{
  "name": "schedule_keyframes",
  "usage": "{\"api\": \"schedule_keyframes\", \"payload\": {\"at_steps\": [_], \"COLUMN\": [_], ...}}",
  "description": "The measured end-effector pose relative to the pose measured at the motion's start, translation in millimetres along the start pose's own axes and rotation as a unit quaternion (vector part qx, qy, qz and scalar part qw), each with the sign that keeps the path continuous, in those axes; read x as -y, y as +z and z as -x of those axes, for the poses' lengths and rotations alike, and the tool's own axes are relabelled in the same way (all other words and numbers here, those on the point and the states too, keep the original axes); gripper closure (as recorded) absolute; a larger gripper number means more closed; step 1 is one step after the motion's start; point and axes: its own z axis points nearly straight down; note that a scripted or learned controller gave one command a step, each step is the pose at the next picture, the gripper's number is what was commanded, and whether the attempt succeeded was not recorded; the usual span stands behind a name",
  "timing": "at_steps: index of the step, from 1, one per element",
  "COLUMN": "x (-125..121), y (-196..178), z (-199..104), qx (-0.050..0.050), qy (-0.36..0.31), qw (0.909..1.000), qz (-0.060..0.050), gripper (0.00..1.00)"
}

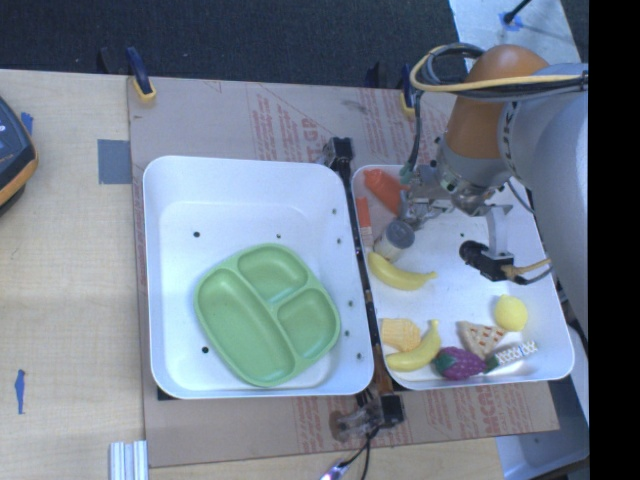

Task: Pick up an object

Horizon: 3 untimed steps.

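Note:
My gripper (412, 211) hangs low over the back left part of the right bin (545, 298). Just below and left of it lies a small pale object with a round grey end (397, 236), touching or nearly touching the gripper. An orange carrot (381, 184) lies right behind the gripper. A yellow banana (400, 273) rests just in front of the grey-ended object. Whether anything is gripped cannot be made out.
The right bin's front holds a second banana (417, 352), an orange-yellow piece (399, 332), purple grapes (461, 364), a wedge-shaped slice (481, 337), a lemon (511, 313) and a white piece (517, 353). The left bin (180, 198) holds a green divided plate (266, 313).

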Motion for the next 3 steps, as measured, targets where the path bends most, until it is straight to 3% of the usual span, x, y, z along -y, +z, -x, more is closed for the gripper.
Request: {"api": "schedule_keyframes", "payload": {"at_steps": [1,2,3], "x": [-0.9,-0.2,-0.3], "y": [-0.9,-11.1,-11.1], "z": [-0.3,1.1,1.0], "qx": [0.0,0.0,0.0], "qy": [0.0,-0.001,-0.001], "qw": [1.0,1.0,1.0], "qz": [0.001,0.0,0.0], "gripper": [0.0,1.0,0.0]}}
